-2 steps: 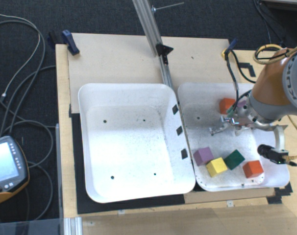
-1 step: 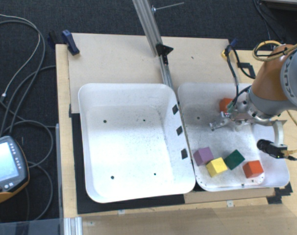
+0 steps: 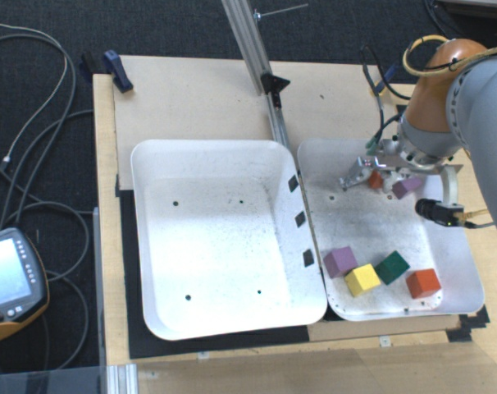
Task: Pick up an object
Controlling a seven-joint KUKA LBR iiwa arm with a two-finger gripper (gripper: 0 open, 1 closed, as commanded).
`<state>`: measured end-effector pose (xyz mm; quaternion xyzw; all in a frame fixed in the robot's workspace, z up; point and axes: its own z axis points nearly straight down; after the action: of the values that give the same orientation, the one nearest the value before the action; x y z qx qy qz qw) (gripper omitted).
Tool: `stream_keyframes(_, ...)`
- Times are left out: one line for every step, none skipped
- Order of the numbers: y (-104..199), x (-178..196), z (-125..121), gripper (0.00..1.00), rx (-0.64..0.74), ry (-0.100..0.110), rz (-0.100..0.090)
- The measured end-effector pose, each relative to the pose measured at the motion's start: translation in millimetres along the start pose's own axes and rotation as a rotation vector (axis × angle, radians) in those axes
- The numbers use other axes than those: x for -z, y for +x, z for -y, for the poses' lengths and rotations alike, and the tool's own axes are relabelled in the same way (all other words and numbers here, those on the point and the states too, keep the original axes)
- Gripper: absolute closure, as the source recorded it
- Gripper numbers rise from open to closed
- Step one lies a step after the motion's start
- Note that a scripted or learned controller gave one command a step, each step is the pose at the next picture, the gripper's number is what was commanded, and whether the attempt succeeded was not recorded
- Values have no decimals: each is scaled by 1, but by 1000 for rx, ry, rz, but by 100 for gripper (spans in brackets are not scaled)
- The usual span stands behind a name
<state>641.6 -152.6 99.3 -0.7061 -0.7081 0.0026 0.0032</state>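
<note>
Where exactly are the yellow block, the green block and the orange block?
yellow block (image 3: 363,279), camera view, on its top face.
green block (image 3: 392,267), camera view, on its top face.
orange block (image 3: 423,282), camera view, on its top face.

Grey arm (image 3: 470,97) bent downward, end effector (image 3: 378,171) lowered

Bright, even overhead light; the left bin (image 3: 216,236) glares white, soft shadows beneath its rim, focus slightly soft.

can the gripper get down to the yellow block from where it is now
Probably yes. The yellow block lies uncovered near the right bin's front edge. The gripper hangs over the same bin farther back. But a purple block and green block crowd its sides.
</note>
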Motion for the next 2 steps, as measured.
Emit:
stream_keyframes(-26, -6, -23, 0, -14, 75, -20)
stream_keyframes(-22, -7, -22, 0, -17, 69, -6)
